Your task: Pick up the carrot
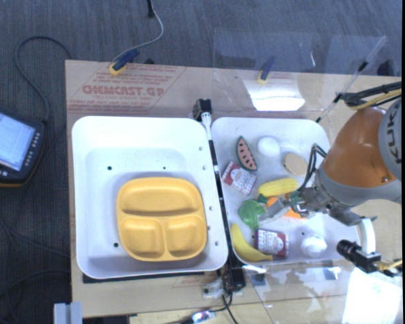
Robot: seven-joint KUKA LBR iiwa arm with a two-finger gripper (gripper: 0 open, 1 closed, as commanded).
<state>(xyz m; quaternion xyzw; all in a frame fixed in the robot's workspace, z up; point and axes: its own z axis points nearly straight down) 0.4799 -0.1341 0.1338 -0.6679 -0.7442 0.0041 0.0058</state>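
Orange, a small patch: the carrot (295,214), in the right bin (219,181), mostly covered by the gripper (290,206). Landmark for all positions below: the corn cob (277,187).

- Carrot: just below and right of the corn cob, only a sliver showing beside the fingertips.
- Gripper: lowered just below the corn cob, at the carrot; how far its fingers are spread cannot be told from this angle, nor whether the carrot sits between them.
- Green leafy piece (252,212): below-left of the corn cob, touching or nearly touching the gripper tip.
- Banana (245,246): well below the corn cob, at the bin's front edge.
- Red packet (270,241): below the corn cob, beside the banana.
- Watermelon slice (246,153): above-left of the corn cob.
- Yellow tray (162,218): far left of the corn cob, in the left bin (94,181).

Risk, as a judgement: crowding. The fingers could catch the green piece or the corn cob instead, or nudge the carrot aside and close on nothing.
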